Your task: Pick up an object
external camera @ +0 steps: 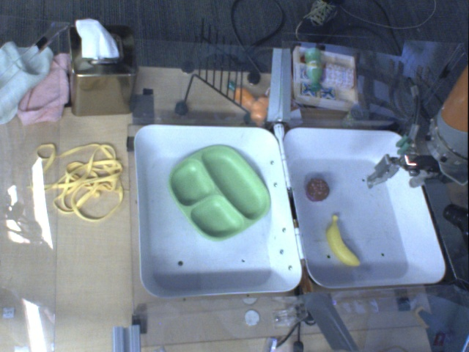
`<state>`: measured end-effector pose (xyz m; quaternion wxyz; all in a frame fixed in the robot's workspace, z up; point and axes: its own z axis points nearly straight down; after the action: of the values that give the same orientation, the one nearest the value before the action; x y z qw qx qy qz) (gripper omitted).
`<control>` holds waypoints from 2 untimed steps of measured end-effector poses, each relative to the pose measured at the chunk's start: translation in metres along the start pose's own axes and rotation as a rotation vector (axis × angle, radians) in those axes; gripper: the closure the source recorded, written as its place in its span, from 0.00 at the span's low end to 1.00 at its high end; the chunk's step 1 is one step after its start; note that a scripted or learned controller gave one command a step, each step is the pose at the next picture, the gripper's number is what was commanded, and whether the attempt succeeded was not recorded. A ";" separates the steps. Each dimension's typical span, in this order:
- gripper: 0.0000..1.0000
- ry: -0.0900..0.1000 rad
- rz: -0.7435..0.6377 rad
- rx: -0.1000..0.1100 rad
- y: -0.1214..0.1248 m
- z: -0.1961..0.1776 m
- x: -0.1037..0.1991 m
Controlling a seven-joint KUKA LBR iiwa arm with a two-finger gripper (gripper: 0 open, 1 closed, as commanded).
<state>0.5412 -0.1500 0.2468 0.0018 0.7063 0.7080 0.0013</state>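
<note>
Hovering at the frame's right edge, the gripper point(396, 169) looks spread, holding nothing; the banana point(341, 243) seems light, soft; grip mid-curve.

bench point(88, 270): two white bins point(154, 270), yellow cord point(80, 178), tissue box point(101, 79), cloths point(29, 79).

Glossy green plastic plate point(218, 191), smooth white bins point(220, 281), matt yellow banana point(341, 242)

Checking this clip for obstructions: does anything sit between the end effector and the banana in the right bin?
Nothing visible does. The end effector hangs over the right bin's upper right part, and the banana lies lower left of it on bare white floor. The small brown round object sits left of that line, apart from the banana.
</note>
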 end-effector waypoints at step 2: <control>0.00 -0.001 -0.214 -0.006 0.087 0.160 0.025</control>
<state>0.6292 -0.1252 0.0874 0.0042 0.6268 0.7792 0.0027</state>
